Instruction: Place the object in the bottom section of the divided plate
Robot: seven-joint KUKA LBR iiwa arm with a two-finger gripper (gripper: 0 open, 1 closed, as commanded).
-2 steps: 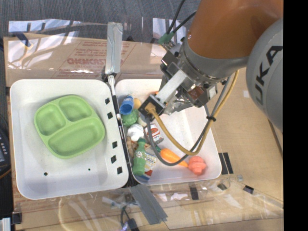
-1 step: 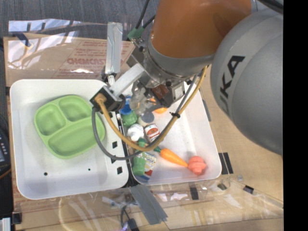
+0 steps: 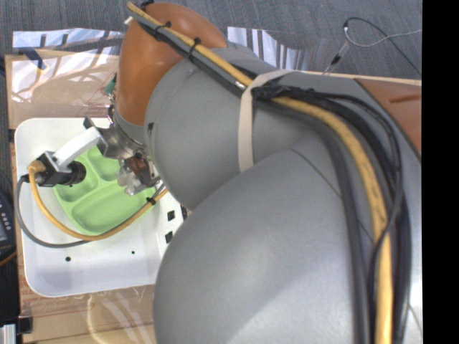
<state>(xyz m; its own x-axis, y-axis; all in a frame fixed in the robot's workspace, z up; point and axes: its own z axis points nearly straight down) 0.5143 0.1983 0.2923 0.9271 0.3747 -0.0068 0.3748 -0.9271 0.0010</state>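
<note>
Camera view looks down on a white bin [image 3: 43,264] at the left of the tabletop, with a green divided plate [image 3: 100,210] lying inside it, and much of the scene is covered by the grey arm [image 3: 287,213] that reaches in from the right, its orange band [image 3: 154,56] sitting far and above the plate. The pincer [image 3: 135,176] hangs low over the right part of the plate, at the end of the wrist, with a white bracket [image 3: 75,149] and a black fitting [image 3: 50,172] jutting out to the left and a yellow cable [image 3: 64,229] looping down across the plate's near side. The object to be placed cannot be picked out: nothing clearly sits between the metal parts at the wrist, and nothing loose is plain on the green surface, so where it lies cannot be told from this angle. How far the pincer stands open cannot be told either, as the arm's bulk and the wrist hardware hide its tip. Judging from the pose, the step in hand is the lowering over the plate. To do it well, the tip should be centred over the large near section of the plate, clear of the raised dividers, and brought down close before any release, so the object does not bounce into a far compartment or catch on the cable.
</note>
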